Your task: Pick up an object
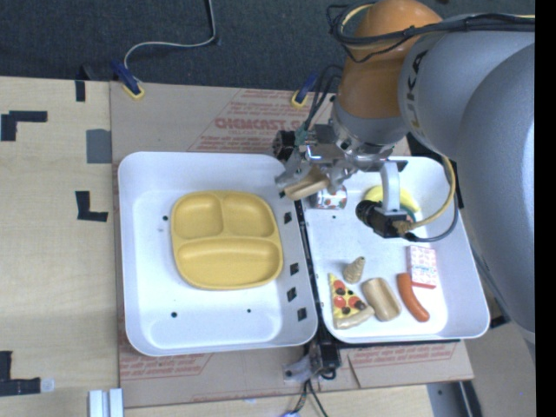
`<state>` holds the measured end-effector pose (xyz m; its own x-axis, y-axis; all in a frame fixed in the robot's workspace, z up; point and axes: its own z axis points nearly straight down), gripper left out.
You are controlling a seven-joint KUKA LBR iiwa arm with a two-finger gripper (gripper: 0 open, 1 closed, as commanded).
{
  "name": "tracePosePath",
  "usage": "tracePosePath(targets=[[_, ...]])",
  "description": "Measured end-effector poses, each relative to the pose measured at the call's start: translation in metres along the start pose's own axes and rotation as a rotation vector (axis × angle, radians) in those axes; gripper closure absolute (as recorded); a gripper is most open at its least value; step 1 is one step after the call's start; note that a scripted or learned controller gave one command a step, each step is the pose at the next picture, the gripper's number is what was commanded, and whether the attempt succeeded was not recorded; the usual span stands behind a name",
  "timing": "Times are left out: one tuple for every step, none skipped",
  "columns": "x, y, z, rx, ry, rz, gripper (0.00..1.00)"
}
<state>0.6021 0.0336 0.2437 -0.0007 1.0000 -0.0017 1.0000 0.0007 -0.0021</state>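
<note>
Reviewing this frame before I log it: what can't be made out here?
- Gripper: the wrist hardware clutters it in the camera view, so whether it grips anything is unclear.
- Yellow object in the right bin: partly behind a black part of the arm, identity unclear.
- Small tan item above the pizza slice toy: too small to name.
- Patterned card: print illegible.

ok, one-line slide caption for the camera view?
KUKA arm's gripper poised over right bin of toy food; yellow divided plate in left bin.
</note>
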Motion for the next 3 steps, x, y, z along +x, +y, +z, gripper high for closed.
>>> tracePosePath(targets=[[0.012, -0.054, -0.015, 0.000, 0.001, -0.001, 1.00], [0.027, -0.024, -0.003, 0.000, 0.001, 0.000, 1.00], [0.023, -0.012, -0.008, 0.000, 0.001, -0.001, 1.00]])
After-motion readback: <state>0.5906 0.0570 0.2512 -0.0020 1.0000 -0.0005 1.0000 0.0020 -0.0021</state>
